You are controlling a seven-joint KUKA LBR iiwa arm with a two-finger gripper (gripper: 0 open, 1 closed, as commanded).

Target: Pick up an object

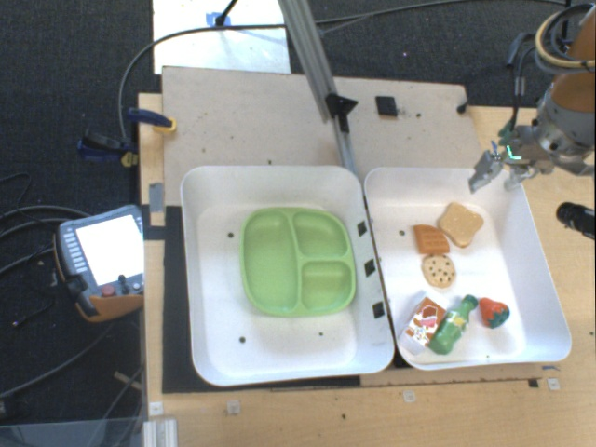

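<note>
The right bin (pixel 535 250) holds several toy foods. A tan bread slice (pixel 461 223) lies near its back, with an orange cracker (pixel 431 239) and a round chocolate-chip cookie (pixel 438 271) to its left. Toward the front lie a small red-and-white carton (pixel 426 323), a green bottle (pixel 452 326) and a red strawberry (pixel 494 314). My gripper (pixel 500 169) hovers over the bin's back right corner, above and to the right of the bread. Its two fingers stand apart with nothing between them.
The left bin (pixel 209 250) holds a green divided plate (pixel 298 261). A slanted metal pole (pixel 312 54) crosses behind the bins. A teach pendant (pixel 101 261) lies off the bench at the left. Cables run across the dark floor.
</note>
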